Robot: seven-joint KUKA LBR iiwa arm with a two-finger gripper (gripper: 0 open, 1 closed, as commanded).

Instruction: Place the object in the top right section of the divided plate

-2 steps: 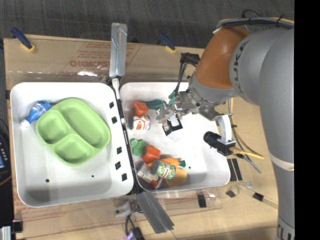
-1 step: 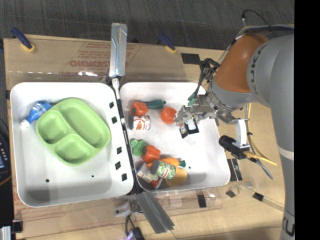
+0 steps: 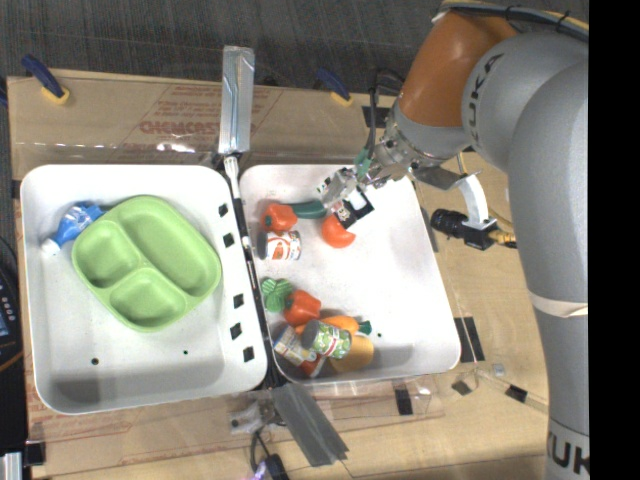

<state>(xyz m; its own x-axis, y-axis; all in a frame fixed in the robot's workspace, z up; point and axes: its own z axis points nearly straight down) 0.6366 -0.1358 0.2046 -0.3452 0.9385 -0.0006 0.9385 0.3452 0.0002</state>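
The gripper (image 3: 345, 196) hangs over the right bin (image 3: 420, 268), near its back edge, and from where I stand I can't tell how its hand is set or whether it has anything. An orange piece (image 3: 338, 233) lies on the bin floor just below it, looking apart from the tool, with a small can (image 3: 282, 246) and a red-orange toy (image 3: 278, 215) just beside that piece, towards the divider. The green divided plate (image 3: 146, 260) sits in the left bin (image 3: 60, 368), well apart from the gripper. My worry: the orange piece is rounded and could squirt sideways from a pinch, or the neighbouring can gets nudged. Carried across, a loose hold might drop it short of the plate.
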